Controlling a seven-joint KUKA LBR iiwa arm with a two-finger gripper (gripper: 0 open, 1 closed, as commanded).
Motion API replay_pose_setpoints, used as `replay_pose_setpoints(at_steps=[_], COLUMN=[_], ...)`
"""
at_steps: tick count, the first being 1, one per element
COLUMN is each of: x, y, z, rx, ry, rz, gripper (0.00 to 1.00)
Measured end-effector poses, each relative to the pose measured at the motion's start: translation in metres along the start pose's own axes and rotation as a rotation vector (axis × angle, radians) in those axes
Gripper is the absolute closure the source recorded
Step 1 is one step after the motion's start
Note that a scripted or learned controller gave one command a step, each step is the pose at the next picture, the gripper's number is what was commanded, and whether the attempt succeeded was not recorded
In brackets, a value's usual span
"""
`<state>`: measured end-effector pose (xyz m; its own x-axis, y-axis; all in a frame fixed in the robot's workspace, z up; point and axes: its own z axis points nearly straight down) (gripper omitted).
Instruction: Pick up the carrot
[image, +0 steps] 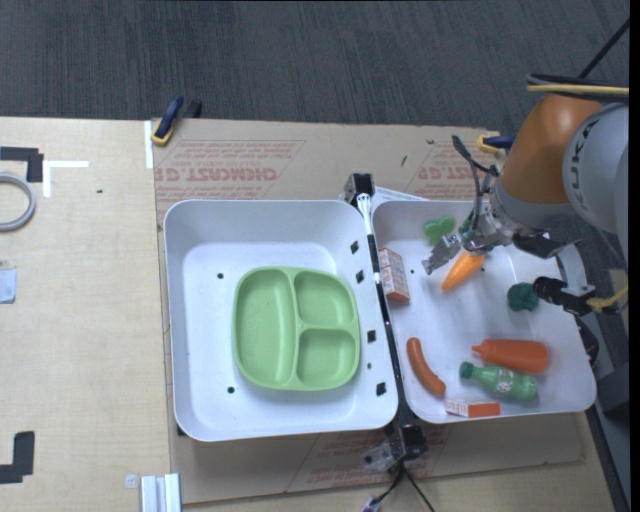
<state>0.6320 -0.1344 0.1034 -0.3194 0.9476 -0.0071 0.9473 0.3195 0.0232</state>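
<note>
We see the grey arm with its orange band reaching in from the right side of the counter (90, 330), with its gripper (462, 250) low over the far part of the right shallow white bin (570, 395). The small orange plastic carrot (461, 269) lies tilted in that bin's far half, its thick end up against the gripper's metal fingers (440, 254) and its tip pointing toward the bin's near left. We can't tell whether the fingers are wide or narrow, nor whether the carrot sits between them or just beside them; the wrist hides that spot.

Just past the carrot, near the bin's far edge, sits a small green leafy toy (437, 229). Against the bin's left wall lies a brown and white wrapped snack bar (392, 275). Toward the near left corner rests a reddish-brown toy sausage (426, 366). Along the near edge we find a green plastic bottle (500, 381) lying on its side, with an orange plastic bottle (512, 353) just behind it and a small orange and white packet (472, 408) at the rim. A dark green rounded toy (522, 296) sits toward the right edge.

The left shallow white bin (190, 300) holds a light green divided plastic plate (297, 328) with three compartments, lying flat in its middle.
</note>
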Motion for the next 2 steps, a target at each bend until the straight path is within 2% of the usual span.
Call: replay_pose_setpoints(at_steps=[1, 2], x=[-0.001, -0.014], y=[-0.001, -0.075], z=[-0.008, 0.009], rx=[0.000, 0.023], ry=[-0.004, 0.006], rz=[0.002, 0.023], gripper=[1.00, 1.00])
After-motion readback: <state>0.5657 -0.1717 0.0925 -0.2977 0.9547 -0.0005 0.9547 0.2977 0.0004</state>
